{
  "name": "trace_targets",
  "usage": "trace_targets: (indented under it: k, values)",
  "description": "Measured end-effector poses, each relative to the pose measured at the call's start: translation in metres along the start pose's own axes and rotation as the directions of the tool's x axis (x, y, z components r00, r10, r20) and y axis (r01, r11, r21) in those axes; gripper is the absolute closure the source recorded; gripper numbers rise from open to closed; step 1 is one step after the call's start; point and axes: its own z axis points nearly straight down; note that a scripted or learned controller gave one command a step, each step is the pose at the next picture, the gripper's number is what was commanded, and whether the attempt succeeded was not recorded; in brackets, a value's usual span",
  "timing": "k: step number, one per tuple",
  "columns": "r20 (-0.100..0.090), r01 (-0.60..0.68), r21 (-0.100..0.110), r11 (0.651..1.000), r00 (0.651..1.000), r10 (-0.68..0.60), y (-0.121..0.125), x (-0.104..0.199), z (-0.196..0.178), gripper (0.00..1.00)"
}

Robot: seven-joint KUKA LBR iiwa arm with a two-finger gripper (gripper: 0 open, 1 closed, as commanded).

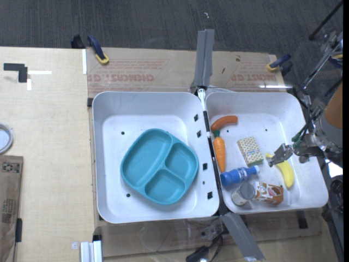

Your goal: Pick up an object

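The tool [279, 155] hovers with its jaws slightly parted and nothing between them, over the yellow banana [286, 173] near the right white bin's [262, 98] right wall; open floor lies behind. The cardboard [163, 70] lettering is mirrored and unreadable.

The two bins [103, 146] look like smooth white plastic with a slight sheen. The blue divided plate [159, 167] is matt plastic. The worktop [43, 146] is pale wood grain, with brown printed cardboard [163, 70] along its far edge. The banana [286, 173] looks glossy.

Robotics lab: clamped bench [43, 146], two white bins [101, 146]
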Motion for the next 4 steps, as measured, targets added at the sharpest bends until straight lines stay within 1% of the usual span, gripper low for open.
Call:
trace_targets:
  k: [1, 2, 3, 4]
  values:
    - [0.001, 0.015, -0.001, 1.0, 1.0, -0.015, 0.019, 0.01, 0.1, 0.0]
    - [0.016, -0.004, -0.019, 1.0, 1.0, 0.004, 0.007, 0.024, 0.104, 0.0]
    - [0.001, -0.204, 0.001, 0.979, 0.979, 0.204, 0.052, 0.045, 0.109, 0.0]
    - [0.002, -0.203, 0.003, 0.979, 0.979, 0.203, 0.051, 0.044, 0.101, 1.0]
